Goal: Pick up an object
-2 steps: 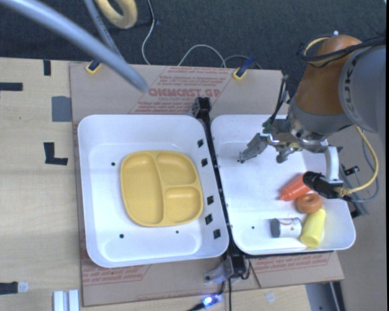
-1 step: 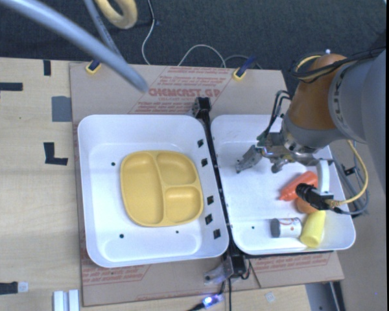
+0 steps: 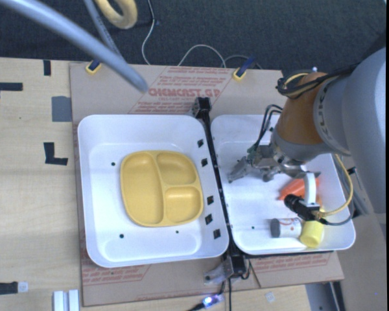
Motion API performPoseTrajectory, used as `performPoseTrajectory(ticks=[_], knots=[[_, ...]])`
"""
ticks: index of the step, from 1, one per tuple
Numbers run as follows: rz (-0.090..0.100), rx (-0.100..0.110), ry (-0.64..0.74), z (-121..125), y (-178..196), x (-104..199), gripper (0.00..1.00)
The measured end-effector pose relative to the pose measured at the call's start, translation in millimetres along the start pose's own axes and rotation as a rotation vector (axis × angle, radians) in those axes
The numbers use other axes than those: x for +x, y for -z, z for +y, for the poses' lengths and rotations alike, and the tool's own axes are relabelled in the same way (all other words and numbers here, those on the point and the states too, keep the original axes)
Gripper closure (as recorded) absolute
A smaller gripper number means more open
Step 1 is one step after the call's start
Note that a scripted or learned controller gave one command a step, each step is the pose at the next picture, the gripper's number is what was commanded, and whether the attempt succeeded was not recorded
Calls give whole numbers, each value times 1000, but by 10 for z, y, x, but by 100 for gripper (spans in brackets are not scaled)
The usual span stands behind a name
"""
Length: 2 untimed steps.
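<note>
Gripper (image 3: 241, 171): centre-right of frame, low in right bin (image 3: 246, 235); I can't tell its state. Orange object (image 3: 297, 188) lies right of it.

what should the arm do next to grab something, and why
Probably shift the gripper toward the orange object or the small white bottle in the right bin. It now hangs over bare bin floor with nothing between its fingers.

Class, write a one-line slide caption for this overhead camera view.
KUKA arm reaches into the right bin among small objects; a yellow divided plate lies in the left bin.
</note>
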<state>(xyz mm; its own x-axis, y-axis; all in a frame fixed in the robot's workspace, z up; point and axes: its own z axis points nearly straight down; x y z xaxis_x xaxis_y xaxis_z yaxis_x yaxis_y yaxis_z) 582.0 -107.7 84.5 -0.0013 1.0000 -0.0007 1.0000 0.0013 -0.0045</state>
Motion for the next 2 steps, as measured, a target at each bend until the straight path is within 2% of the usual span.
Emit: performPoseTrajectory(ticks=[1, 2], knots=[[1, -1, 1, 7, 128, 9, 100], [1, -6, -1, -86, 654, -30, 100]])
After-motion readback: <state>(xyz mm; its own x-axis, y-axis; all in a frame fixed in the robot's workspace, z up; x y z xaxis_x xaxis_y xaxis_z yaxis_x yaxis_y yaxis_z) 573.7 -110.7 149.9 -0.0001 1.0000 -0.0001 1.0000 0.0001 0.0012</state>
